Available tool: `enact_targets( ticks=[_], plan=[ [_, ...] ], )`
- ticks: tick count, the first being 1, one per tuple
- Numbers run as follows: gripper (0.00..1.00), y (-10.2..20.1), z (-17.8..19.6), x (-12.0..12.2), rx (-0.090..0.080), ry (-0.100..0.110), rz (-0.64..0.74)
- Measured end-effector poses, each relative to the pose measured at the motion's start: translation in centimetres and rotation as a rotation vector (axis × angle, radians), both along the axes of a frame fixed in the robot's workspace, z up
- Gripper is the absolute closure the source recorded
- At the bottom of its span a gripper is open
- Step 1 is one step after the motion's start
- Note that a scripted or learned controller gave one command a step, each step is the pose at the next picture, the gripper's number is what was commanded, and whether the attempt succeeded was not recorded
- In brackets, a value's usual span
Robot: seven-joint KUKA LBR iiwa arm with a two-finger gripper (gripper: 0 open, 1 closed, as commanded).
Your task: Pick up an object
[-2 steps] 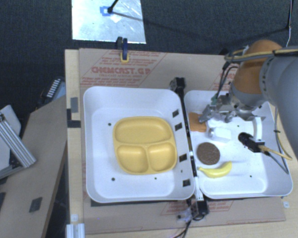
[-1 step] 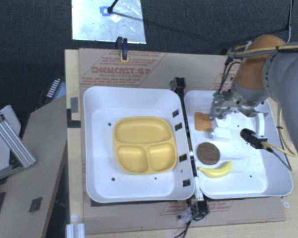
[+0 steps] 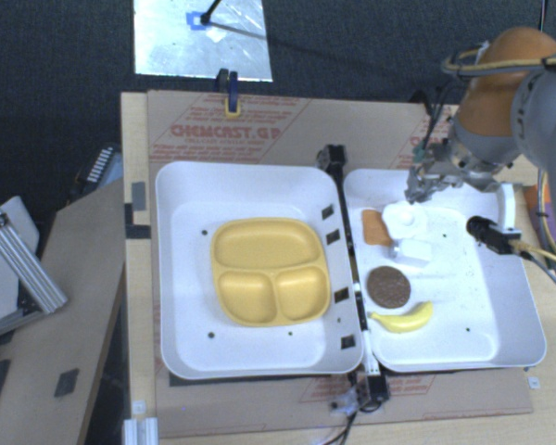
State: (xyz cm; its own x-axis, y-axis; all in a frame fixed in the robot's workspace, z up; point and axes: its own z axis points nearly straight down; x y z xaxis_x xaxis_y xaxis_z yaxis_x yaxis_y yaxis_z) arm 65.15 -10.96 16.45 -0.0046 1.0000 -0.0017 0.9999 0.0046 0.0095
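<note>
Banana nearest — end effector over white objects, finger state unclear.

Arm — cut off by the frame edge at 3 o'clock. Gripper — fingertips too small and blurred to separate. Orange item — 3 o'clock side hidden under white object.

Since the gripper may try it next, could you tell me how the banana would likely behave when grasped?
The banana is curved and looks smooth, so it may pivot or slip between fingers. It lies flat near the brown disc, so rolling seems unlikely.
</note>
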Motion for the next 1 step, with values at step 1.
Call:
enact_targets(
  ticks=[1],
  plan=[
    [1.00,-0.02,5.36,0.21,0.000,0.001,0.000]
  ],
)
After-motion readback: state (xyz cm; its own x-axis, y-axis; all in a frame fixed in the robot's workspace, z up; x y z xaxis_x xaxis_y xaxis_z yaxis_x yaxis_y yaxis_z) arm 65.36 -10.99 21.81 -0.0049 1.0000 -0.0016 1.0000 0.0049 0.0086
